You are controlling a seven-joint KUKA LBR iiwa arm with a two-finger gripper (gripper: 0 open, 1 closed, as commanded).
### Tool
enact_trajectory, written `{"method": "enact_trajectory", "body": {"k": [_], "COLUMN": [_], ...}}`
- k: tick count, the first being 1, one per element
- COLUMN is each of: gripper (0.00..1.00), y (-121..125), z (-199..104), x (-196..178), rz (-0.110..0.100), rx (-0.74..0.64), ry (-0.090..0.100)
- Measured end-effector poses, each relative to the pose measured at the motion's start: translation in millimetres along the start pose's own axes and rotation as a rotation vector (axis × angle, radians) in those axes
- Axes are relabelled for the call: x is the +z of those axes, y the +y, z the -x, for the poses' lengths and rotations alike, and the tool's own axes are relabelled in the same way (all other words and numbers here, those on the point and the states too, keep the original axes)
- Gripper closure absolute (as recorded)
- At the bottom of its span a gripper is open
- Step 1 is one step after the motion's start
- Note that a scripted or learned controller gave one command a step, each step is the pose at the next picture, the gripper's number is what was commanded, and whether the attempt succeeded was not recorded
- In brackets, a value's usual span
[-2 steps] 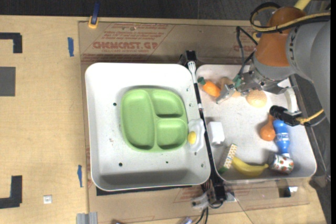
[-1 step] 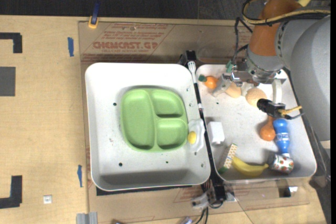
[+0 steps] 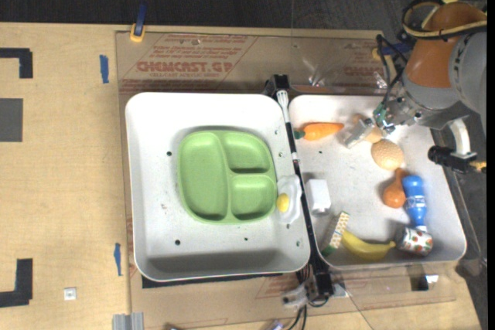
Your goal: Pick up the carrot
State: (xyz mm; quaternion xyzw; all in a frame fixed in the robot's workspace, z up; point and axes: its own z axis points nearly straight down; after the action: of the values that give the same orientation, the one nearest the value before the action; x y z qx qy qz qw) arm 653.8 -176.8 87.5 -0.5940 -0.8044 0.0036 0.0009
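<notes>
The carrot point(image 3: 321, 130), orange with a small green tip at its left end, lies flat near the back wall of the right bin point(image 3: 456, 232). My gripper point(image 3: 356, 132) is low in that bin, just to the right of the carrot's thick end. Nothing is visibly held in it. The grey arm with its orange band point(image 3: 433, 58) comes down from the upper right.
A beige egg-shaped thing point(image 3: 387, 154), an orange fruit point(image 3: 394, 193), a blue bottle point(image 3: 414, 199), a spotted ball point(image 3: 418, 241), a banana point(image 3: 365, 245) and a white block point(image 3: 318, 195) share the right bin. The left bin point(image 3: 151, 166) holds a green divided plate point(image 3: 228, 175).
</notes>
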Motion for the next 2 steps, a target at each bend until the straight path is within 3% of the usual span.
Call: {"method": "enact_trajectory", "body": {"k": [1,2], "gripper": [1.0,1.0], "y": [1.1,25.5], "z": [1.3,-51.1], "x": [-14.6,-13.4], "rz": [0.0,-0.032], "rx": [-0.004,0.032], "ry": [-0.005,-0.019]}}
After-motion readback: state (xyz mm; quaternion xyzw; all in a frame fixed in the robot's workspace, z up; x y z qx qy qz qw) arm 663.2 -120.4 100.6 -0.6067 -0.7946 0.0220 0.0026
